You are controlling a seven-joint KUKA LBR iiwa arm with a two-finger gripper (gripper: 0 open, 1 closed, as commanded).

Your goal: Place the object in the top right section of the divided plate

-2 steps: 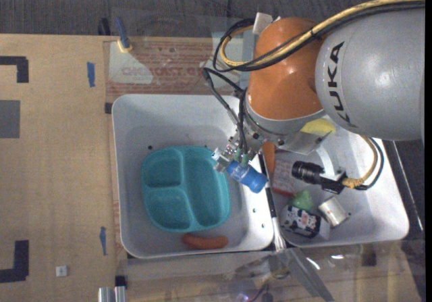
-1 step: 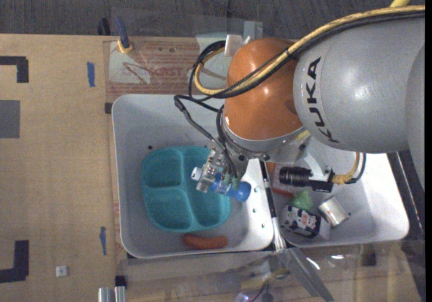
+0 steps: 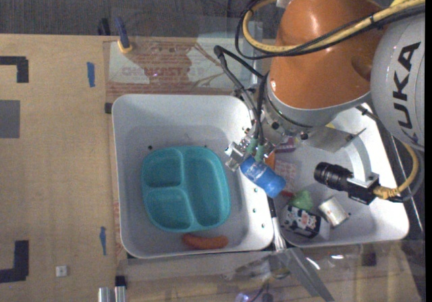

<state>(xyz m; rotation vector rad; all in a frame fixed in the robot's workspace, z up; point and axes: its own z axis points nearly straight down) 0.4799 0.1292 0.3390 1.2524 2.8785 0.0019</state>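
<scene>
Blue, the bottle looks pinched in your gripper over the bins' shared rim, right of the teal divided plate in the left bin.

Orange sausage beside green toy

The light is bright and even, and it comes from above. The orange band has a soft shine on top. The two white bins look very bright, and the right one is almost washed out near the bench's right edge. The arm throws a soft shadow under itself onto the bins. The teal plate looks a bit fuzzy. Small things in the right bin are grainy and hard to make out.
</scene>
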